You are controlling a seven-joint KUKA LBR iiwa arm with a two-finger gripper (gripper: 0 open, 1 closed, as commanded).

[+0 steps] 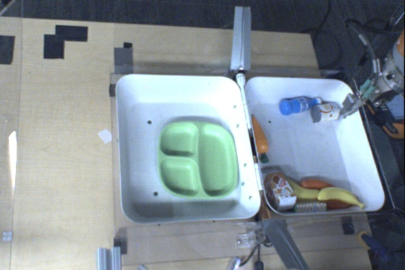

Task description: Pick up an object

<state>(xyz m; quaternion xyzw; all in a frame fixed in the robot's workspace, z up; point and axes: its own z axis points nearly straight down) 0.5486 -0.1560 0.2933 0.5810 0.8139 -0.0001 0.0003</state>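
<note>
In the right bin (354,155), near its back wall, a small bottle (302,105) lies on its side: blue cap and blue body toward the left bin (136,136), a white and brownish label end pointing at the arm. The gripper (349,104) sits just beside that label end, at the bin's far right rim; its tip looks to be touching or almost touching the bottle, cannot tell which. Fingers too small and blurred here, so whether they are apart or closed cannot be told, and nothing is seen clearly clamped between them. Grey wrist and cables trail off toward the right of the bin. Along the divider side of the right bin lies an orange carrot-like piece (259,138). At the front wall of the same bin: a round brown-and-white packet (280,190), a red piece (314,184) and a yellow banana (340,197), all bunched together, well apart from the gripper. The left bin holds a green three-compartment tray (198,158), flat, roughly centred.
</note>
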